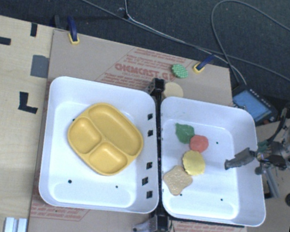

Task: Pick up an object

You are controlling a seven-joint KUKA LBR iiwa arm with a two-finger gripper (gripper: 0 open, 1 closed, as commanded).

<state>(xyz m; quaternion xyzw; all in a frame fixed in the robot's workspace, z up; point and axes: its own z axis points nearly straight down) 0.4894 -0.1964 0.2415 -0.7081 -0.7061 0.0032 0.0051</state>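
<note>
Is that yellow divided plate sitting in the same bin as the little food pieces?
No, the yellow divided plate lies alone in the left bin, while the green, red, yellow and tan pieces lie in the right bin.

The arm reaches in low from the right, its claw (235, 161) pointing leftward, one dark finger visible.

Even, soft overhead light, faint shadows, slightly grainy.
</note>
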